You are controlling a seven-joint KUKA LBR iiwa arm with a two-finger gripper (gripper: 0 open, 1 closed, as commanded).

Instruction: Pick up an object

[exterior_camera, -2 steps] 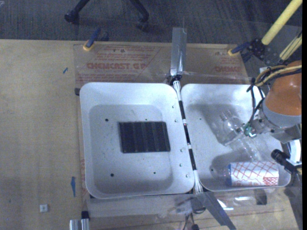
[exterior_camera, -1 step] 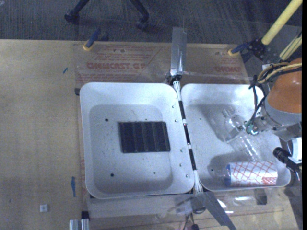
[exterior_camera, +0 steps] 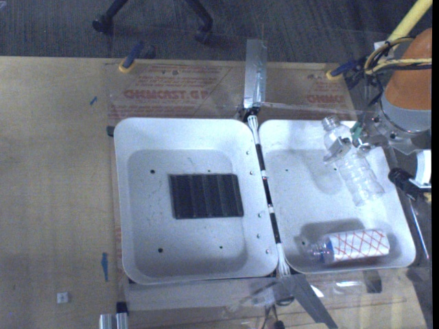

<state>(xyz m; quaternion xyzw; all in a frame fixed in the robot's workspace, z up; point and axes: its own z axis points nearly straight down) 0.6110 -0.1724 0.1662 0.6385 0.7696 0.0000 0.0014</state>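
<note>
A: What are the fingers doing?

B: I cannot tell. The gripper [exterior_camera: 361,137] sits at the far right edge of the right bin [exterior_camera: 295,149], beneath the arm's orange band [exterior_camera: 410,81], and its tip is a blur of metal against a clear plastic bottle [exterior_camera: 351,162].

A: Is it holding that bottle?

B: It looks to be touching or just beside the bottle's neck, but whether the bottle lies between the fingers is not clear. The bottle lies tilted, cap toward the far side, body running down toward the bin's right wall.

A: Anything else in that bin?

B: A second bottle with a red crosshatched label [exterior_camera: 348,246] lies on its side along the near wall, well apart from the gripper. The middle and left of the bin floor are bare.

A: And the other bin?

B: The left bin [exterior_camera: 137,149] holds a dark ribbed block [exterior_camera: 206,195] flat in its centre, with bare floor all round it. The two bins touch along a shared rim on the table [exterior_camera: 48,184].
</note>
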